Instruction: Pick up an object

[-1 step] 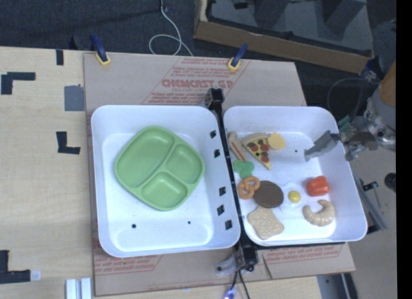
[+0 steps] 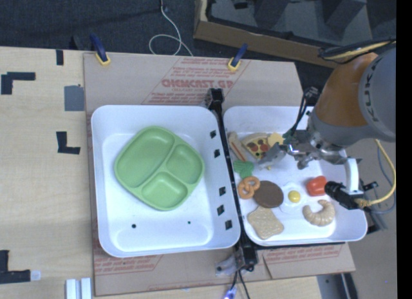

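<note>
The left bin (image 2: 103, 162) carries a green divided plate (image 2: 159, 167) lying flat near its middle, well apart from the food; it reads as a place to set things down, not as a thing to lift; across the black divider (image 2: 222, 156) the right bin (image 2: 351, 230) holds all the likely targets, spread loosely so that each can be reached from above: a pizza slice (image 2: 253, 145) by the divider, a pretzel (image 2: 248, 187) just beside a brown round patty (image 2: 268, 194), a slice of toast (image 2: 265, 222) near the front wall, a fried egg (image 2: 293, 196), a croissant (image 2: 320, 212) and a red piece (image 2: 315, 185); the gripper (image 2: 282, 151) hangs low at the pizza slice's right edge, beside a small yellow piece, presumably lined up for a grab there; nothing shows between its fingers, and whether they stand wide or narrow cannot be told; the grey arm (image 2: 354, 104) slants in over the bin's back right corner.
</note>
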